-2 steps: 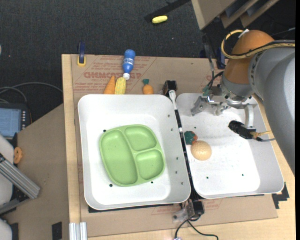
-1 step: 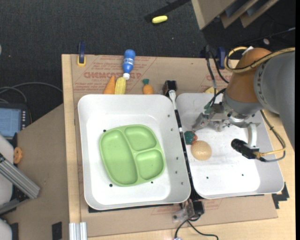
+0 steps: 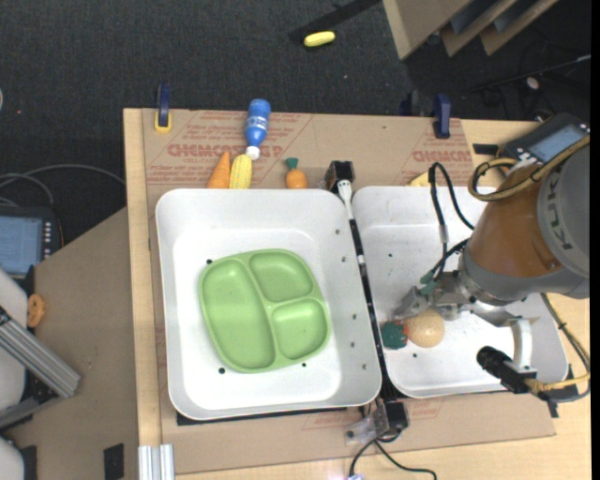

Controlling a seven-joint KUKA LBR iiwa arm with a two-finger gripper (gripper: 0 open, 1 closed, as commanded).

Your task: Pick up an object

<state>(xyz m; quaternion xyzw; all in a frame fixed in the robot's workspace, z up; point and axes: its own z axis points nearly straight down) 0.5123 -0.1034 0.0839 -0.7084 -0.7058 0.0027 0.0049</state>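
Arm low over the right bin, reaching for an egg

The gripper [image 3: 433, 302] hovers just above the tan egg [image 3: 425, 331] beside a green piece [image 3: 393, 337]; finger spread unclear. Best descend centred, avoiding the bin [image 3: 403, 211] wall.

- Dark carpet floor [image 3: 141, 47] around a wooden bench [image 3: 141, 309].
- Yellow item [image 3: 320, 39] lying on carpet.
- Stacked cardboard [image 3: 459, 23] top right.
- Black cables [image 3: 56, 183] at left.

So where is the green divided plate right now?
The green divided plate lies in the middle of the left white bin in the camera view, away from the pincer, which is over the right bin.
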